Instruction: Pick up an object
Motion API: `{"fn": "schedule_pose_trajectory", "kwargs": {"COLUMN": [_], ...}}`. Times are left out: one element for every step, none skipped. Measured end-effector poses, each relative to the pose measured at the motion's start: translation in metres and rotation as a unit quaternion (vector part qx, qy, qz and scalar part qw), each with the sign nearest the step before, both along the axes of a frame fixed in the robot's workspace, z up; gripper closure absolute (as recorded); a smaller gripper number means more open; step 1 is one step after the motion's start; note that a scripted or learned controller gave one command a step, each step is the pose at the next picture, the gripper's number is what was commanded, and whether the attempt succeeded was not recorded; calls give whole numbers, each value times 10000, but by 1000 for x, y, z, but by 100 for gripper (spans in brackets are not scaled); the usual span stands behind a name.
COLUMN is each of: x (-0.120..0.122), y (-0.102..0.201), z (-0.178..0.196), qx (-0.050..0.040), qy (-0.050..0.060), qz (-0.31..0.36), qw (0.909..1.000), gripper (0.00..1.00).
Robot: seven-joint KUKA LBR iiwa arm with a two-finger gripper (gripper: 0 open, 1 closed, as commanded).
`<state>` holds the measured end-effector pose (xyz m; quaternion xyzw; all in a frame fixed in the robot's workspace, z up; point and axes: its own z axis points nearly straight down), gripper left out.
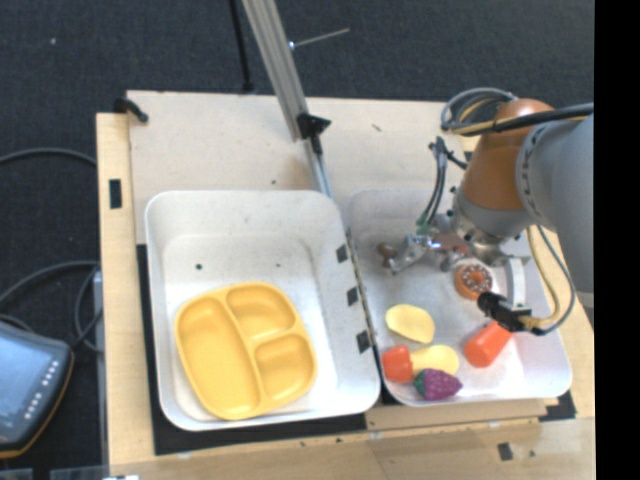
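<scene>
The right bin [540, 373] holds several small toys. A pale yellow flat piece [410, 321] lies in its middle. Along the near edge sit a red piece [397, 364], a yellow piece [437, 358] and a purple grape bunch [437, 384]. An orange cup-shaped piece [487, 344] lies further right. A small round orange thing [470, 280] shows just under the wrist. My gripper [400, 256] hangs low over the bin's far left part, above bare floor and a little beyond the pale yellow piece. Nothing visible sits in it.
The left bin [170, 218] holds a yellow divided plate [245, 348] in its near half. A slanted metal pole [285, 68] rises from the bench behind the bins. The grey arm [545, 168] with its orange band covers the right bin's far right corner.
</scene>
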<state>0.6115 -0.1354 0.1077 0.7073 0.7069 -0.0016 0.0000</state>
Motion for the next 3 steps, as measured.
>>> {"fn": "schedule_pose_trajectory", "kwargs": {"x": [-46, -89, 8], "y": [73, 180, 217], "z": [98, 93, 183], "qx": [19, 25, 17], "qy": [-51, -6, -76], "qz": [41, 49, 35], "qw": [10000, 10000, 10000], "gripper": [0, 0, 0]}}
